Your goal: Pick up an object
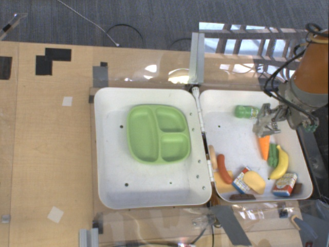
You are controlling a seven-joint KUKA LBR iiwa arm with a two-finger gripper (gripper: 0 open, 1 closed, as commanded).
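My gripper [266,129] hangs over the right bin [226,133], its tips just above the top end of an orange carrot [264,147]. Nothing shows between them. A green bottle [247,111] lies left of the gripper near the bin's back. Beside the carrot lie a green pepper [273,155] and a yellow banana [280,164]. Along the bin's front sit a red sausage [222,166], a yellow cheese wedge [254,181], a small blue and white carton [240,181] and a red and white box [284,184].
The left bin [110,184] holds a green divided plate [157,133]. A metal divider rail [204,138] runs between the bins. A metal frame [247,40] stands behind the right bin. Black cables [275,76] hang by the arm's wrist.
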